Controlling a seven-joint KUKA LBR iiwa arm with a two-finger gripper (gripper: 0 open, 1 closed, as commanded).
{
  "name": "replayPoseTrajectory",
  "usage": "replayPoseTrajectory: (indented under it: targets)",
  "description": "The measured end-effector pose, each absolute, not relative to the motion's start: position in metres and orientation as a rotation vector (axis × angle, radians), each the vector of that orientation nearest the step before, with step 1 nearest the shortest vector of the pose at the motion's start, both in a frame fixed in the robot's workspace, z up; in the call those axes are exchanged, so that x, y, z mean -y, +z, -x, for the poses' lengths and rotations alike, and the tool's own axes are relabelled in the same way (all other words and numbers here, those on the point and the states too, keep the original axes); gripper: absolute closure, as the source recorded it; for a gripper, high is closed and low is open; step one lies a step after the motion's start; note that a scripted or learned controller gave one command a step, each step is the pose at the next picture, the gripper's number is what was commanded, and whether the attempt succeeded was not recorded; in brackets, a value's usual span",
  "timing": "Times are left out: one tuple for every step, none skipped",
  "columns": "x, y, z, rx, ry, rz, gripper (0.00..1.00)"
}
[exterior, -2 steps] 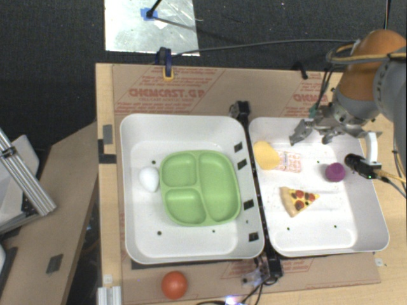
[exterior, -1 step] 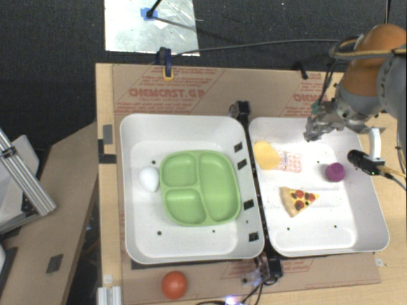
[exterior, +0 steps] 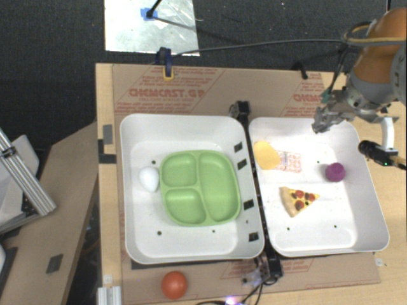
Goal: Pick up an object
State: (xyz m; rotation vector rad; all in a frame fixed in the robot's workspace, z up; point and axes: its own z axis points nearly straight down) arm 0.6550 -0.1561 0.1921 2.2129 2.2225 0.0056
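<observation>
Right bin [exterior: 365,230], white and shallow, holds four items: a purple ball [exterior: 335,171] toward its right wall, a yellow piece [exterior: 266,155] at upper left, a small printed card [exterior: 290,162] touching that piece's right side, and a pizza slice [exterior: 297,200] near the middle, its point toward the lower left and its crust toward the upper right. Left bin [exterior: 137,246] holds a green divided tray [exterior: 200,187] with a white egg [exterior: 149,178] just beside the tray's left edge. An orange ball [exterior: 174,284] lies on the bench in front, outside both bins. Gripper [exterior: 322,123] hangs over the upper right corner of the right bin, with nothing visible in its grasp; whether it is spread or closed cannot be told at this size. Nearest candidate appears to be the purple ball, lying below and slightly right of the gripper in the view; the yellow piece lies to its left and lower; the pizza slice sits farther down. A round target has no long axis, so approach angle likely matters little.
</observation>
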Motion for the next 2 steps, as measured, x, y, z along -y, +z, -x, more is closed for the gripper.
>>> replayPoseTrajectory:
  targets:
    - [0.156,0.244,-0.656,-2.223,0.006,-2.211,1.00]
    - [0.106,0.233,-0.645,-2.231,0.002,-2.212,1.00]
